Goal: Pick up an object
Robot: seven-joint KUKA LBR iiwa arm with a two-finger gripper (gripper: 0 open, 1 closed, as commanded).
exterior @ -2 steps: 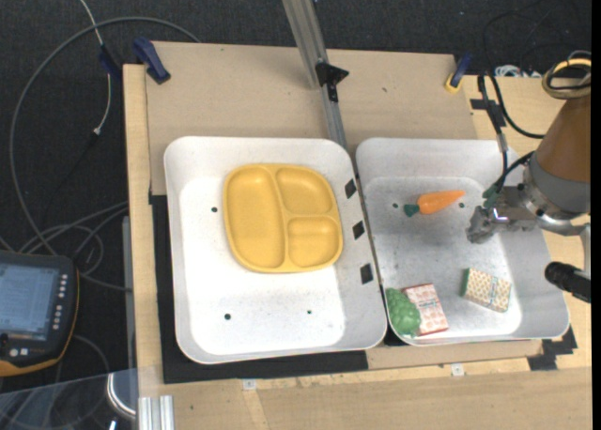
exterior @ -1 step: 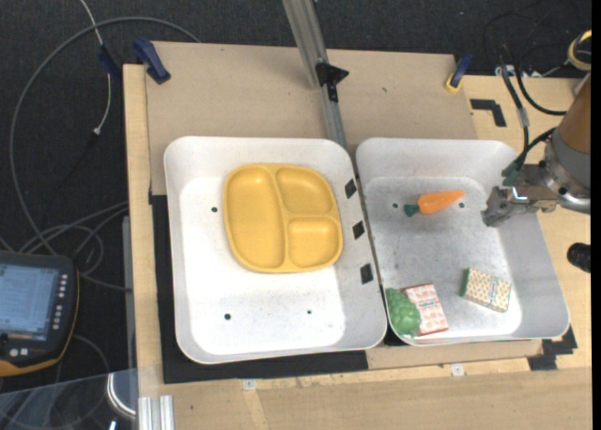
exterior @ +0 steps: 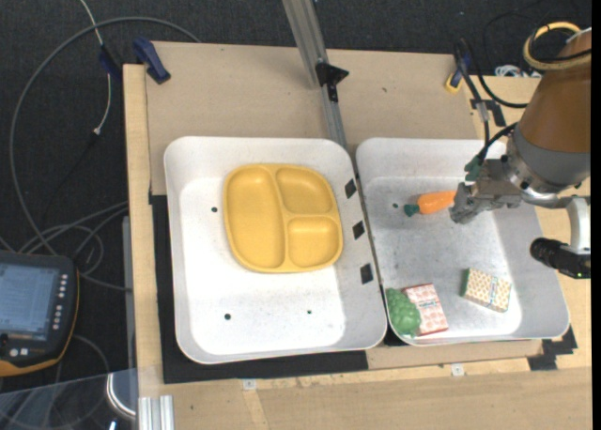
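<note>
Right of centre in the frame, the claw [exterior: 467, 207] hovers at a toy carrot's [exterior: 432, 203] orange end; I cannot tell its grip. Likely the grasp step; next, a secure lift.

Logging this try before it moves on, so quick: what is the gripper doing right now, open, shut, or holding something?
Gripper: cannot be told; it sits at the orange end of the toy carrot in the right bin.
</note>
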